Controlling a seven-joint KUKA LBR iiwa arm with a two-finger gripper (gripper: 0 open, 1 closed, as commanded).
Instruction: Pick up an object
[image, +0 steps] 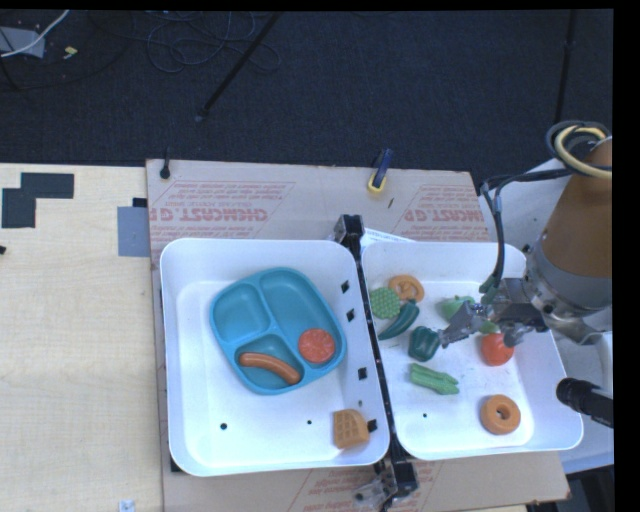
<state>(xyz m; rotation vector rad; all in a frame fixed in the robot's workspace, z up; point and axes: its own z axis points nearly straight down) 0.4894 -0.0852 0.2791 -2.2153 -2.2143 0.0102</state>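
My gripper (480, 325) hangs low over the right bin (545, 440), reaching in from the right. A red tomato (496, 350) lies just below and right of it, partly covered by the gripper. A small green piece (457, 305) sits just to its left. Further left lie a dark green pepper (423, 343), a green pea pod (433, 379), a green cucumber (402, 321), a light green leafy piece (384, 300) and an orange pretzel (406, 288). An orange donut (499, 414) rests near the bin's front right.
The left bin (190, 420) bears a blue divided plate (250, 305) with a sausage (268, 367) and a red slice (318, 345). A waffle (350, 428) lies at that bin's front right corner. A black divider (362, 330) separates the bins.
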